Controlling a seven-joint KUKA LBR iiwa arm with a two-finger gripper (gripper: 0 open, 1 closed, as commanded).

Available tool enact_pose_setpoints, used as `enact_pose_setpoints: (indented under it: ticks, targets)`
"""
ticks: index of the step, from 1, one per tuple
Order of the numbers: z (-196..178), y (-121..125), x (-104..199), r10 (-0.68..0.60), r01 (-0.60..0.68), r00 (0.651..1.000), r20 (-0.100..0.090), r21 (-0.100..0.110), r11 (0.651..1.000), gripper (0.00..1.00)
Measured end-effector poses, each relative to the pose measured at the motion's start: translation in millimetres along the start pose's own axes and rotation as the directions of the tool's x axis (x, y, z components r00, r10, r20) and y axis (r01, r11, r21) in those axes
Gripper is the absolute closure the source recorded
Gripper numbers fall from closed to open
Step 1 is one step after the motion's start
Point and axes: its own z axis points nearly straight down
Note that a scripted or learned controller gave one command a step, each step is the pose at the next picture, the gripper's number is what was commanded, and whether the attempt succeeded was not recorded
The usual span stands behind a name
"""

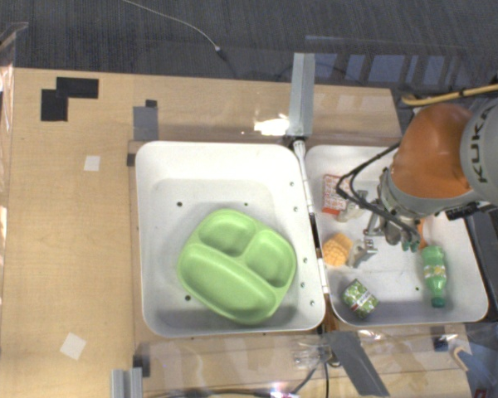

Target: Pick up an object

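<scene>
Where the arm (432, 160) overhangs, gripper (367, 251) fingers indistinct, right bin (473, 305) part hidden

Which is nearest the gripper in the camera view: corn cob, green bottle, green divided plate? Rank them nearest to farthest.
Measured from the gripper in the right bin:
1. Corn cob, just to its left in the same bin.
2. Green bottle, to its right and lower, by the bin's right wall.
3. Green divided plate, in the left bin, well to the left.
</scene>
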Motion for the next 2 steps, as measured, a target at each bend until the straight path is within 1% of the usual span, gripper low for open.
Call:
enact_pose_setpoints:
  ticks: [1,2]
  targets:
    - [-14.8,1.6,-5.1,-0.006,0.006,1.000,0.016,0.001,1.000,1.00]
    - [-114.3,69.9,-19.2,0.495,-0.495,0.869,-0.005,0.000,0.869,1.00]
